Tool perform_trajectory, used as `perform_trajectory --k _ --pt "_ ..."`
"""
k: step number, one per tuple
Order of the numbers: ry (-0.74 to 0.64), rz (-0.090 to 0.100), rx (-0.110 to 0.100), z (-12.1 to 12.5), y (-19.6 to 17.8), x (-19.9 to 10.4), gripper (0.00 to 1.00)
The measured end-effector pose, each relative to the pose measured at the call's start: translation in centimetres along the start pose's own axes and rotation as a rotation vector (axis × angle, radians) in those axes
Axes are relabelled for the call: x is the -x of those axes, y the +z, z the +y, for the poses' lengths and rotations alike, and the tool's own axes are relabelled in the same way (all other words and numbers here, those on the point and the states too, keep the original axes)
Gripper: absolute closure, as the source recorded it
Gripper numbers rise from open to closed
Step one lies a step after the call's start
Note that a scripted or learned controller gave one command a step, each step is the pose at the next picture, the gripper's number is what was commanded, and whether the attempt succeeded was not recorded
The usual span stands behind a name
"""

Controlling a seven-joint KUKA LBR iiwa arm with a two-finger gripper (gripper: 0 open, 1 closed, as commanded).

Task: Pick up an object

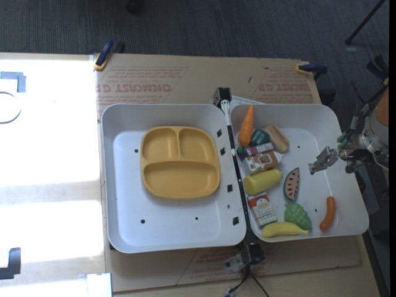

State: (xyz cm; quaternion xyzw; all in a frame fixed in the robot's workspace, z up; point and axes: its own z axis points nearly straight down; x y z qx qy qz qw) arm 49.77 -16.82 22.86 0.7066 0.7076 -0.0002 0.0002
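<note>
Nearest the camera, at the front rim of the right bin [346,231], lies a yellow banana [284,229], with a green leafy toy [297,215] just behind it and a small carton [263,207] to its left. Further back along the bin's left side sit a yellow block [262,180], a second printed carton [262,160], a bread roll [276,138] and an upright-pointing carrot [247,124]; a watermelon slice [291,184] and a sausage [328,213] lie more toward the open floor. The left bin [117,184] holds a yellow divided plate [180,162]. No object is selected yet; any of the right-bin items qualifies. The gripper [323,160] hangs over bare floor on the right side of the right bin, nothing between its fingers; whether they are spread or closed cannot be determined at this resolution. The arm enters from the right edge, wrist reaching leftward into the bin. Risk assessment: a straight descent from this position would likely close on empty floor, since the watermelon slice and sausage are near but not beneath the gripper. Items on the left side are packed touching, so a grasp there may jam or catch two.
</note>
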Motion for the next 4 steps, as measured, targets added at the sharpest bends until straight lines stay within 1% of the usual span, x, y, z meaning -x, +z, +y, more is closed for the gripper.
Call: perform_trajectory --k 1,2,3,4 --pt "-0.11 0.001 0.0 -0.8 12.8 2.9 0.0" --pt "-0.5 0.003 0.001 -2.0 13.6 5.3 0.0" --pt "-0.497 0.0 0.004 -1.8 12.6 5.3 1.0" --pt "-0.514 -0.002 0.003 -1.9 2.5 -0.7 1.0"
